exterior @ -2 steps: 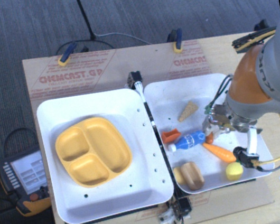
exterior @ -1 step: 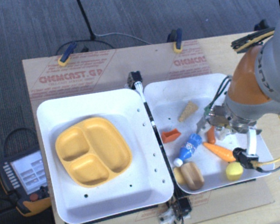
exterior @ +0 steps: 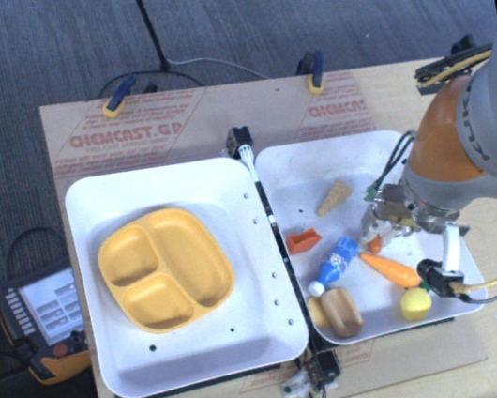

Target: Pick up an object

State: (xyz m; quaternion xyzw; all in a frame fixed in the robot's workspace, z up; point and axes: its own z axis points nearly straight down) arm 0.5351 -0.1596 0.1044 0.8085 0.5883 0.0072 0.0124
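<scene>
robot gripper (exterior: 378,218) hovers in the right bin (exterior: 354,151), just above the carrot (exterior: 389,268). its grip state cannot be told.

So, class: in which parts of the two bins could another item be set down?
Bare floor: right bin's upper left, above the cone; left bin's strip around the yellow tray. Crowded: lower right, around bottle, carrot, lemon.

Divided tray (exterior: 164,268) in the left bin (exterior: 87,198); bottle (exterior: 334,262), carrot (exterior: 390,268), cone (exterior: 332,197) in the right bin (exterior: 316,151).

Yellow tray (exterior: 164,267), orange carrot (exterior: 389,268), blue bottle (exterior: 337,259), white bins (exterior: 225,173).
</scene>
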